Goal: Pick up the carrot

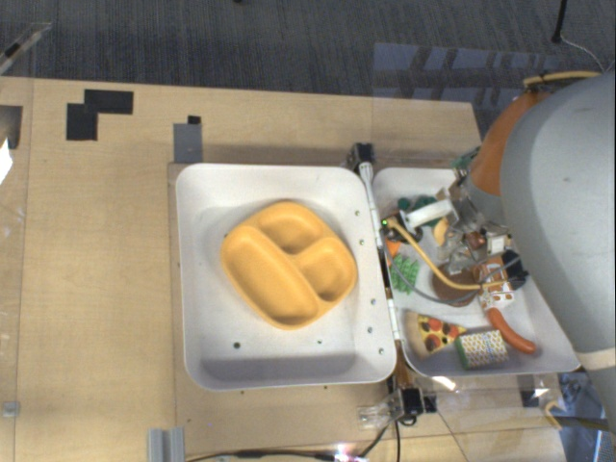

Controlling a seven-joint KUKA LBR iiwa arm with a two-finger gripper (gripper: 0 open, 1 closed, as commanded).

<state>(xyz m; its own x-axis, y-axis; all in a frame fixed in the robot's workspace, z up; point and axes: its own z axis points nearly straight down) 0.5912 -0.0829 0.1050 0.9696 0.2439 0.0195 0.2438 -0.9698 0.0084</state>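
A small orange piece that I take for the carrot (392, 249) lies at the left wall of the right bin (421, 364), just above a green leafy toy (404, 273); little of it shows. My gripper (466, 246) hangs over the middle of that bin, to the right of the carrot and apart from it. It sits below the orange band (493, 152) of the grey arm (563, 210). Wrist hardware and a yellow cable (430, 266) clutter the gripper's tip. I see nothing held in it.
The left bin (207, 354) holds a yellow divided plate (287, 262). The right bin also holds a pizza slice (438, 334), a textured green block (481, 349), a red sausage (511, 331) and green and white toys (421, 210) at the back. The arm covers the bin's right side.
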